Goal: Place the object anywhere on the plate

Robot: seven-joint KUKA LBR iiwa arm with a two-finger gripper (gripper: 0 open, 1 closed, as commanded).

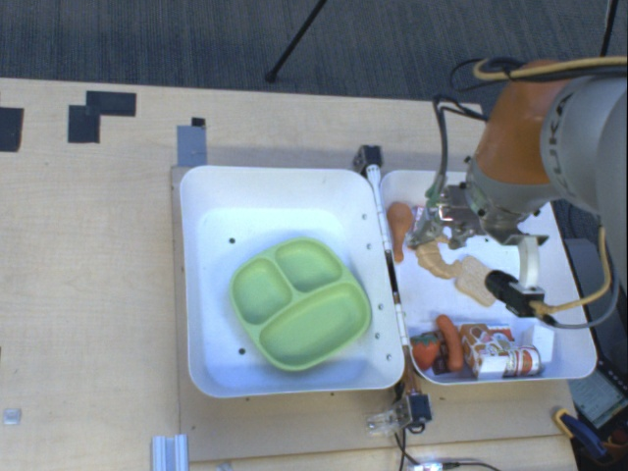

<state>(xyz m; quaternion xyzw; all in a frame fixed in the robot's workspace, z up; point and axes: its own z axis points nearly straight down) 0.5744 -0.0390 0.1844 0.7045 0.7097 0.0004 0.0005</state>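
A green plate (pixel 299 304) with three compartments lies in the left bin (pixel 211 263). In the right bin (pixel 564 361) lie an orange sausage-like piece (pixel 398 222), a tan piece (pixel 433 259), a slice of toast (pixel 473 279), a red-orange item (pixel 447 336) with a small tomato-like piece (pixel 427 344) beside it, and a white and orange can (pixel 500 353). My gripper (pixel 439 226) hangs low over the upper part of the right bin, just above the tan piece and right of the sausage piece.
A black and yellow cable connector (pixel 515 295) hangs from the arm over the right bin. Small clamps (pixel 369 159) sit on the divider between the bins, and another fitting (pixel 407 412) sits at the front. Wooden bench surrounds both bins.
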